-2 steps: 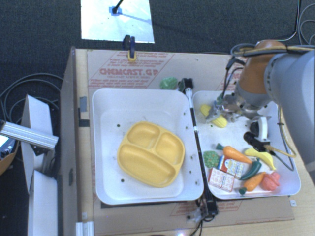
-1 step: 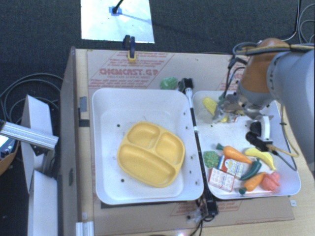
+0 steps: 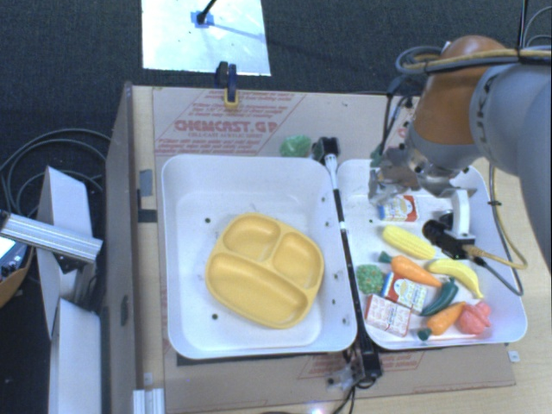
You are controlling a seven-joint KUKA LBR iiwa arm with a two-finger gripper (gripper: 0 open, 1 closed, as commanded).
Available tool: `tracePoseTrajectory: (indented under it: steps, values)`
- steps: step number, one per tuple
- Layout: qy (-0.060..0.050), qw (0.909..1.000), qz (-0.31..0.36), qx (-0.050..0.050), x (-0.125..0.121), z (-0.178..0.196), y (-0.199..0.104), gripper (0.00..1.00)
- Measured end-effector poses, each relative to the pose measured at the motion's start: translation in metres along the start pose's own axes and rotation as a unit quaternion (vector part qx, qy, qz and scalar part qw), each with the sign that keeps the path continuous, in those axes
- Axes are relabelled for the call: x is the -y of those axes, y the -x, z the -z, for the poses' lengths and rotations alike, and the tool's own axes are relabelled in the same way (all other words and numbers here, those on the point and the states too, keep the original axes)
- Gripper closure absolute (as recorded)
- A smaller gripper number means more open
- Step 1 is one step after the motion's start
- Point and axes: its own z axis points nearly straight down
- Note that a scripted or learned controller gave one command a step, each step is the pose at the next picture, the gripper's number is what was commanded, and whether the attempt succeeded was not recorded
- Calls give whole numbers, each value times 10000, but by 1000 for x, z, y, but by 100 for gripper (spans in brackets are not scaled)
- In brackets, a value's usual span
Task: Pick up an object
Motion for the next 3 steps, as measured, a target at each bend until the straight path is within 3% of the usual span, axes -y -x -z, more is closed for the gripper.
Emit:
tracePoseTrajectory:
  steps: [1, 2, 3]
  values:
    - [-28, 10000, -32, 11, 1, -6, 4, 0]
    - [-71, 9999, -78, 18, 33, -100, 77, 0]
    - [-47, 10000, -51, 10, 70, -106, 64, 0]
